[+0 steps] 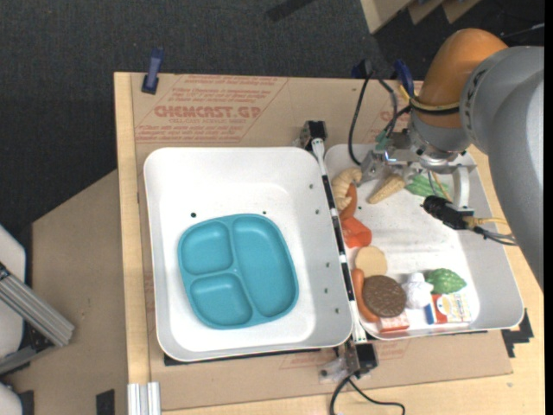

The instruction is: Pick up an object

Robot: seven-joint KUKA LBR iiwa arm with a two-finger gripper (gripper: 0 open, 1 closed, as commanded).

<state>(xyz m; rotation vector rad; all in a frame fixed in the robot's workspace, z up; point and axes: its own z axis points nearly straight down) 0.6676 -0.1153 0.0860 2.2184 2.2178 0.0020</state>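
My gripper (pixel 390 171) hangs low over the far end of the right bin (pixel 492 305), under the orange wrist band. A tan wedge-shaped piece (pixel 384 190) lies directly at its tip, touching or nearly so. Whether it is gripped I cannot make out. A green leafy item (pixel 425 185) lies just to the right of the gripper. Left of it, against the bin's left wall, sits a pale curved pastry (pixel 346 180). Nearer the front lie a red-orange piece (pixel 355 231), a beige round (pixel 371 260), a brown patty (pixel 384 295) and a small carton (pixel 449 308).
The left bin (pixel 173 180) holds a blue divided plate (pixel 238 269). A green leaf toy (pixel 446 278) and a white piece (pixel 416 289) lie at the right bin's front. Cables (pixel 359 119) run from the wrist across the cardboard at the back.
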